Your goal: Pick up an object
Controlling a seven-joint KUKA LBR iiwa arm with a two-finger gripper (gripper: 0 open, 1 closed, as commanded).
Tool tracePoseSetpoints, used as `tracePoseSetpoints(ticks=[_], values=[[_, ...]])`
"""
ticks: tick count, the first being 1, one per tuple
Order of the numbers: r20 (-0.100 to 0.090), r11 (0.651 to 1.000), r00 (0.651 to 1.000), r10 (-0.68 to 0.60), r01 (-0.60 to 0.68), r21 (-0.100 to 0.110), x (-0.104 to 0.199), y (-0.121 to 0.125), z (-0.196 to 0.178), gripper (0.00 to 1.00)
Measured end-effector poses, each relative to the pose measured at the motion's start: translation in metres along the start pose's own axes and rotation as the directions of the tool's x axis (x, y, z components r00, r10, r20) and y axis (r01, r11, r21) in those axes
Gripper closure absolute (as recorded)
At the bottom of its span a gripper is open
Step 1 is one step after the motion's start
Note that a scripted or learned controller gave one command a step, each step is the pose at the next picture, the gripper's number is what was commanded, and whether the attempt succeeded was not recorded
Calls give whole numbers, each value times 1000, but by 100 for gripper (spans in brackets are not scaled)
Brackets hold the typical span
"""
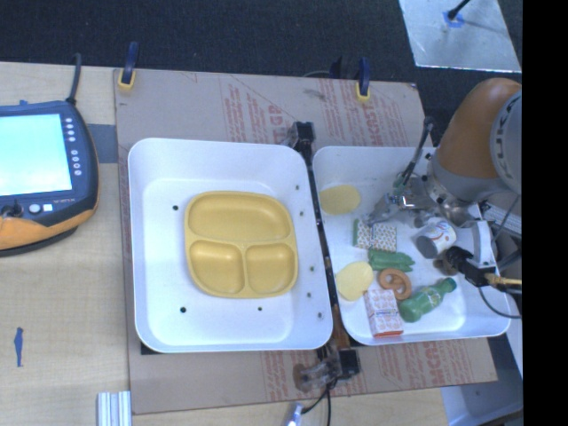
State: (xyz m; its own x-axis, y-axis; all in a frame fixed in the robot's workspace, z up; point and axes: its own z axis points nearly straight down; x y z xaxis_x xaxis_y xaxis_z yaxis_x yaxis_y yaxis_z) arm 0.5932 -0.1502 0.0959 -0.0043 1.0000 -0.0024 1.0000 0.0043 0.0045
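Hovering over the crowded right bin [497, 327], the gripper [404, 201] is risking a missed grasp among the touching toys; finger state cannot be told.

divided tray [240, 242] in left bin [151, 327]; bottle [426, 299] in right bin [484, 327]

A single fixed camera hangs above the bench [53, 327] and looks down on it at a slant, far enough off to take in both white bins whole: the left bin [151, 327] sits near the middle of the picture and the right bin [470, 325] toward the right edge. Dark floor runs across the top of the frame beyond the bench. The arm [484, 140] enters from the right side.
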Motion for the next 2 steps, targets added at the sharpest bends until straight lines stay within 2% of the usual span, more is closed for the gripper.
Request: tracePoseSetpoints(ticks=[1, 2], values=[[-2, 1000, 1000, 1, -1, 5, -16, 47, -60, 0], [-3, 1000, 1000, -1, 1, 9, -29, 60, -7, 0]])
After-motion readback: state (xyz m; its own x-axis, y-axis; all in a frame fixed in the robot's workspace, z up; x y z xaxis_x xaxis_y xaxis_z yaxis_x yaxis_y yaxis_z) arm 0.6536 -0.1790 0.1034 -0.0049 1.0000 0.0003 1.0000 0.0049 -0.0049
